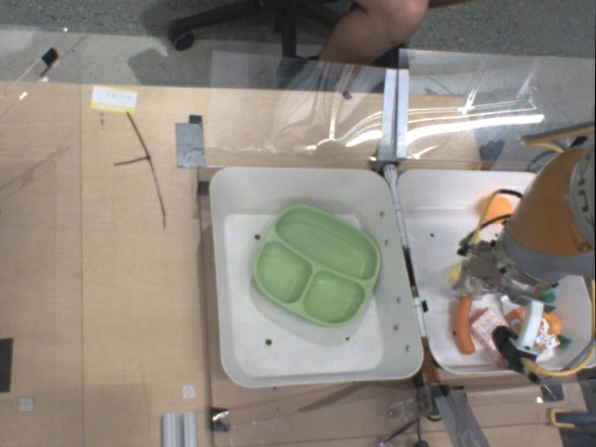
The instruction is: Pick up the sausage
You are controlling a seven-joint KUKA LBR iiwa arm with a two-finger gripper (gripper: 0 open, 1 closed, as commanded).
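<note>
Pincer [484, 282] over right bin [428, 250], above sausage [463, 326].
Sausage lay at the bin's near left, not between the fingers; pincer's open-or-closed state could not be told. Green tray [317, 264] sat in left bin [233, 250].

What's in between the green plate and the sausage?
In the camera view, the two bins' white walls meet there. The green plate sits in the left bin, the sausage in the right.
</note>
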